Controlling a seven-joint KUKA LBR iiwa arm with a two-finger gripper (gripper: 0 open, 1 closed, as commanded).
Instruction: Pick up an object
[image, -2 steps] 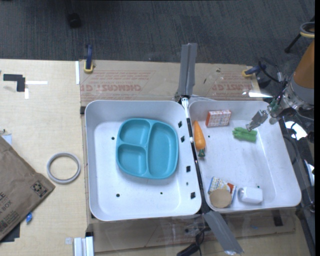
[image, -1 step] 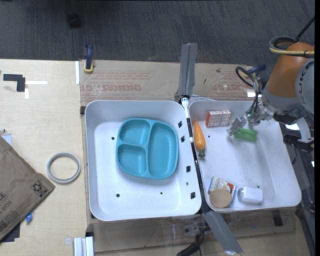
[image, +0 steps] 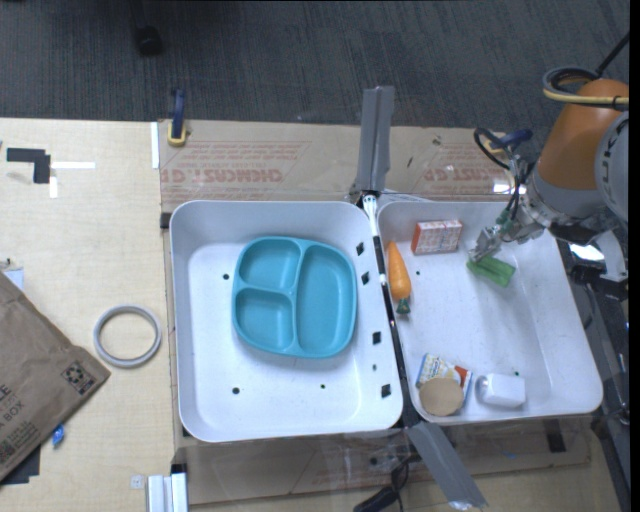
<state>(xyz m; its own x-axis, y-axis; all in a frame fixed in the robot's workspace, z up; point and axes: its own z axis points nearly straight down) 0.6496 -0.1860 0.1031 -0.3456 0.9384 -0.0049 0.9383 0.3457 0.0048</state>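
One fixed camera looks down (at a slant) on both bins (image: 190, 330).

Both bins, the left bin (image: 200, 330) and the right bin (image: 560, 330), appear to be made of smooth white plastic with a slight sheen. The divided plate (image: 296, 297) is seen as matt turquoise plastic. The carrot (image: 399, 273) looks like glossy orange plastic. The small box (image: 437, 237) seems to be printed cardboard. The tape ring (image: 127, 334) is pale and smooth. The bench (image: 80, 230) is finished as light, matt wood, and brown corrugated cardboard (image: 270, 160) lies behind the bins. The gripper (image: 492, 243) shows bare dull metal, and a green piece (image: 491, 269) beside it looks like matt plastic.
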